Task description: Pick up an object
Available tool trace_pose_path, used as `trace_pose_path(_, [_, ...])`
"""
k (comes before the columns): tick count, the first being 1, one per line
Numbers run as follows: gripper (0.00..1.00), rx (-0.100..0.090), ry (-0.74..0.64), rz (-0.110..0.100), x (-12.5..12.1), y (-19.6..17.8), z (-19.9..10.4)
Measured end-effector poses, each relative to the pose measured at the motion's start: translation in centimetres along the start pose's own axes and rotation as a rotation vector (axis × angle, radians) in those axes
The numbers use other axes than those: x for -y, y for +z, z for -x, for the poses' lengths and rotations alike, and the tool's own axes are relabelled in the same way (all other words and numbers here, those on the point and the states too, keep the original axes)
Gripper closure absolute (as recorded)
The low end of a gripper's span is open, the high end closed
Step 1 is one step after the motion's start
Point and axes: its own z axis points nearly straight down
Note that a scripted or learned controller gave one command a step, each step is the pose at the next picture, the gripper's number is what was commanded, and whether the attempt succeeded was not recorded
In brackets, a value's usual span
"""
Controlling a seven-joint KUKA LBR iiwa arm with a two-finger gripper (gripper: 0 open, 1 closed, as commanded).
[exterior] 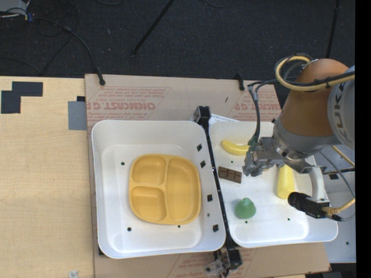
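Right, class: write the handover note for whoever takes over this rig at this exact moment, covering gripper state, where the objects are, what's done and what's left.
Gripper: low over the right bin, between the banana and the brown bar; nothing visibly held.
Right bin holds the banana, brown bar, yellow block and green object.
Left bin holds the yellow divided plate.
Done: arm is positioned over the right bin.
Left: grasp one object and lift it; banana and brown bar look nearest.
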Motion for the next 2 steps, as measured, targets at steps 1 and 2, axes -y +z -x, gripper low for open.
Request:
trace_pose_path(1, [1.00, 0.001, -0.001, 0.002, -1.7, 0.3, -6.1])
trace_pose_path(2, [1.00, 0.002, 0.001, 0.002, -3.7, 1.5, -11.1])
